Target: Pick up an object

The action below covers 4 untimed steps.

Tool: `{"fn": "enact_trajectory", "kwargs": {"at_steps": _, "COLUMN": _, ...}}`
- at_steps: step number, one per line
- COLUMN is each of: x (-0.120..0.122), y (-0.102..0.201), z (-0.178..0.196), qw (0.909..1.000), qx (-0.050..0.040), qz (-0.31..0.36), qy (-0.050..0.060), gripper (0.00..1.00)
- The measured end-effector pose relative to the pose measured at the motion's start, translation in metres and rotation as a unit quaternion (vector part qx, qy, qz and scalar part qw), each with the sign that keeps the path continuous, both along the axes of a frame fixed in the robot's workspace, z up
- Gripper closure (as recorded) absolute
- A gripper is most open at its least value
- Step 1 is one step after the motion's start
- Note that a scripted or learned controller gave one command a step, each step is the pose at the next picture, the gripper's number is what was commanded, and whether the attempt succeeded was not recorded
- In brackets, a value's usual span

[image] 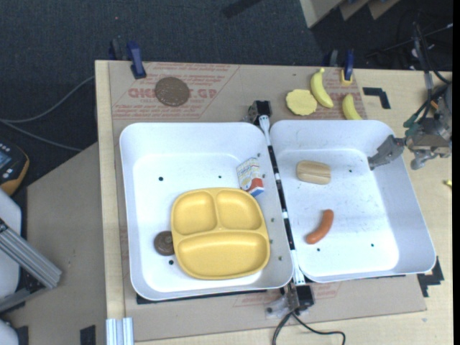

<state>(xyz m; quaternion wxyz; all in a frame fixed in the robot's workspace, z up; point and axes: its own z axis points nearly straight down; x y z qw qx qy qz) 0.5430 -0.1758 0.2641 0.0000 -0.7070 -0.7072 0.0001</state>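
Tan and alone toward the far side of the right bin, well apart from the sausage, looked the easiest pick, that bread roll; needed the pincer, near the bin's right rim, openness untellable, centred above, then lowered across the short width.

At the top of the frame you see a dark floor. Below it lies the tan tabletop with red print. A brown disc sits on it at upper left, near a blue clamp. At upper right, beside a second blue clamp, lie a yellow round piece and two bananas. The left bin and right bin sit side by side. A metal rail shows at lower left.
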Motion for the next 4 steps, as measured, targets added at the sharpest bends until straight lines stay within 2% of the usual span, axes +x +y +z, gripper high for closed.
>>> {"fn": "enact_trajectory", "kwargs": {"at_steps": 1, "x": -0.016, "y": 0.05, "z": -0.142, "qw": 1.0, "qx": 0.0034, "qz": 0.002, "qy": 0.008, "gripper": 0.0}}
{"fn": "enact_trajectory", "kwargs": {"at_steps": 2, "x": -0.045, "y": 0.078, "z": -0.182, "qw": 1.0, "qx": 0.0018, "qz": 0.0, "qy": 0.004, "gripper": 0.0}}
{"fn": "enact_trajectory", "kwargs": {"at_steps": 3, "x": -0.043, "y": 0.076, "z": -0.17, "qw": 1.0, "qx": -0.0003, "qz": -0.001, "qy": -0.001, "gripper": 1.0}}
{"fn": "enact_trajectory", "kwargs": {"at_steps": 4, "x": -0.031, "y": 0.186, "z": -0.056, "qw": 1.0, "qx": 0.0014, "qz": 0.006, "qy": -0.006, "gripper": 1.0}}
